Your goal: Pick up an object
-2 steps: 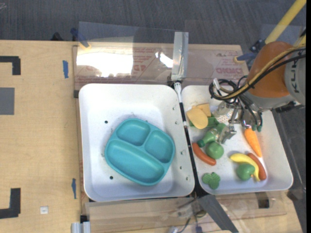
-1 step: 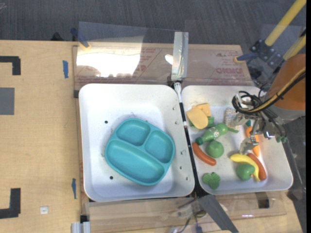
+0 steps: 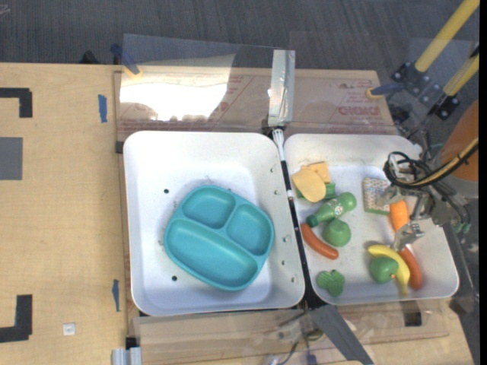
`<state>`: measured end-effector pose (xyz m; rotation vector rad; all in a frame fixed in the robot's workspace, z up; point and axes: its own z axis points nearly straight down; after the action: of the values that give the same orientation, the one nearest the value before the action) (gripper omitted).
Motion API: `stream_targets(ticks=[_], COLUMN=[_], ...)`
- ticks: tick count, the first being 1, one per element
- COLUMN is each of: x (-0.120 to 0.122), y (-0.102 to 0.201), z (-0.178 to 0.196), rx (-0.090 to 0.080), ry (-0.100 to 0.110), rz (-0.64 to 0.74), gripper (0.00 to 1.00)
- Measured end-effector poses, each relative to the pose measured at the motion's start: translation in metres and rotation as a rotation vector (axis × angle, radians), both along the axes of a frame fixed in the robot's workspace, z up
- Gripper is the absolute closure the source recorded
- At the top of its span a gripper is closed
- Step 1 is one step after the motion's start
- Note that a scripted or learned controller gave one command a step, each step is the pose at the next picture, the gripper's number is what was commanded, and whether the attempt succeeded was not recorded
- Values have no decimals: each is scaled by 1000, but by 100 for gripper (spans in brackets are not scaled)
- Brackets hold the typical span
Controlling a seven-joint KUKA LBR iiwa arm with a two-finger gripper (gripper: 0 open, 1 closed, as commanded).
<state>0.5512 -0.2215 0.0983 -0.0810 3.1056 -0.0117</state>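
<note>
red printing runs across the clear sheet [image 3: 358,109] behind the bins (too blurred to read).

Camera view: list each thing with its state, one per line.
teal divided plate: flat in the left bin, compartments bare.
yellow cheese piece: lying in the right bin.
red sausage: lying loose.
banana: lying on the bin floor.
carrot: just beside the gripper.
</note>
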Motion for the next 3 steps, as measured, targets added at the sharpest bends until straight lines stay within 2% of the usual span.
stream_targets(ticks=[1,3], x=[2,-7], y=[0,0], z=[-1,-1], rx=[3,9], ry=[3,-2], rz=[-23,-193], gripper=[0,0])
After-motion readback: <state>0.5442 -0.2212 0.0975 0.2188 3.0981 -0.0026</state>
